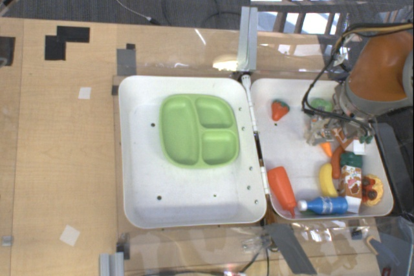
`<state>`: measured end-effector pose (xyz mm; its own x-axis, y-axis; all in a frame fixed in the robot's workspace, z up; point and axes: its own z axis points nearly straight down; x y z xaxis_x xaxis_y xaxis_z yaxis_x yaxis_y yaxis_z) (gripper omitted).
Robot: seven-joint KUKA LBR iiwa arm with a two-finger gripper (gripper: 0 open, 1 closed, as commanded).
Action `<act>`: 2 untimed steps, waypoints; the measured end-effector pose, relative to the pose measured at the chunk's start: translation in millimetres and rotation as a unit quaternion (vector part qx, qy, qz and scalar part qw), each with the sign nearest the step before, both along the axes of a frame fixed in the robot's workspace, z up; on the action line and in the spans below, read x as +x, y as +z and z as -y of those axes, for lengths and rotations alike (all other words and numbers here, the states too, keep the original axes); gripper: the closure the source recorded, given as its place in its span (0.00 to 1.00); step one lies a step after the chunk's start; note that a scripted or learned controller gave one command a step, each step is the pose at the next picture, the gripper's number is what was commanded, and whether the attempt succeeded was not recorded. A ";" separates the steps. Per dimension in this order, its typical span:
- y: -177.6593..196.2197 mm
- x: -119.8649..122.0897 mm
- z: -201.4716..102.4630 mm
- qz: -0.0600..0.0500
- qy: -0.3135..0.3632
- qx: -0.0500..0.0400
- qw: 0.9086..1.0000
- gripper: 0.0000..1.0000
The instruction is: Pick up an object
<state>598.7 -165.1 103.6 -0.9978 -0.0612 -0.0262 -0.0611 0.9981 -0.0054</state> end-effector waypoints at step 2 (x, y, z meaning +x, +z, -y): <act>147.5 36.9 -36.1 -0.007 0.059 0.001 0.998 0.00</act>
<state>635.6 -129.0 251.2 -0.9838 -0.1788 -0.0126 -0.1788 0.9839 -0.0026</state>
